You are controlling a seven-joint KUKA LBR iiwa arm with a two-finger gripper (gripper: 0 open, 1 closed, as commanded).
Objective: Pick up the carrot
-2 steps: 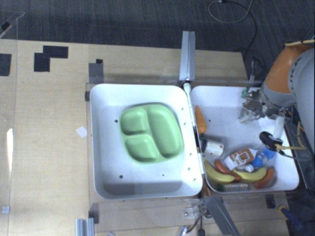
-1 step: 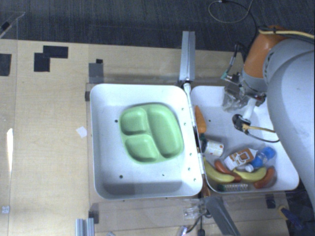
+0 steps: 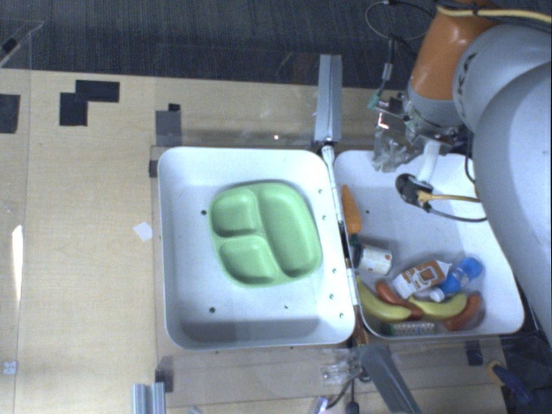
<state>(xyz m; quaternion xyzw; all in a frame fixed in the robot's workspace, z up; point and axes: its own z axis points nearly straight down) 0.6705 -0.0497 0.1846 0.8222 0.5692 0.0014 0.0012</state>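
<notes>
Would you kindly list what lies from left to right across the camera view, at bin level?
Green divided plate → carrot → small white cup → claw → blue-capped bottle.

Grey arm with orange wrist band (image 3: 444, 46) reaches in from right; two-finger metal gripper (image 3: 395, 149) hangs pointing down.

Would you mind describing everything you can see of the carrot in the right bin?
The carrot is a slim orange piece, smooth and plastic-looking like a toy, lying flat and lengthwise along the left wall of the right bin, close against the divider between the bins. Its upper end tapers; its lower end stops just above a small white cup-like item. Nothing grips it: the gripper hangs apart, near the bin's upper edge.
</notes>
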